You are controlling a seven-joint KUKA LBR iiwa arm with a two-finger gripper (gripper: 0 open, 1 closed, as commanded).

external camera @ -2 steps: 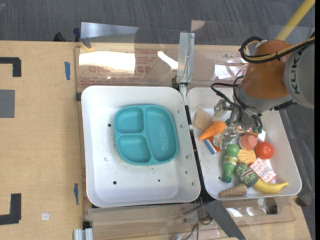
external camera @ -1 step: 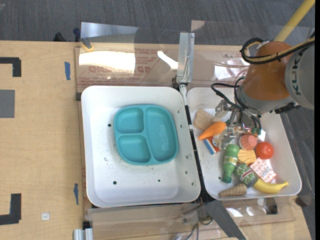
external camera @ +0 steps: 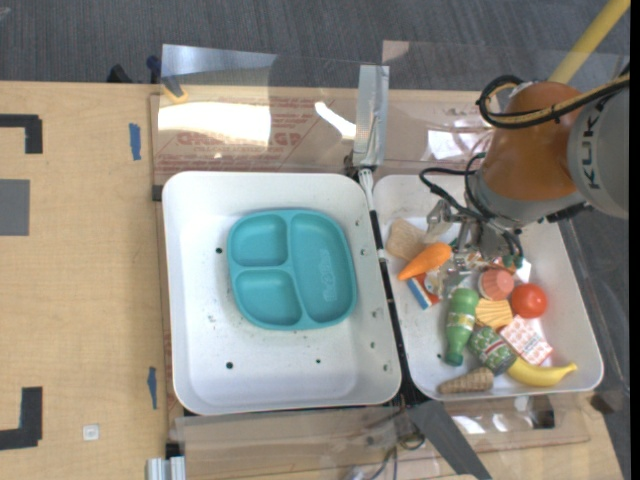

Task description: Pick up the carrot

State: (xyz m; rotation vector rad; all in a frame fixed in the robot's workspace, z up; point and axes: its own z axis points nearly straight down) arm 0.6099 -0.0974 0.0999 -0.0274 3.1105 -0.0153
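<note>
Tapered smooth orange carrot (external camera: 427, 260) just beside metal gripper (external camera: 468, 258); gripper state: cannot tell.

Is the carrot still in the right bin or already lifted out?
In the bin. The carrot lies tilted near the right bin's left side; the gripper is right beside it.

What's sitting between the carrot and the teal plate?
In the camera view, no toy lies between them. From the carrot toward the teal plate there is bare white bin floor, then the two bins' adjoining walls, then more bare floor.
</note>
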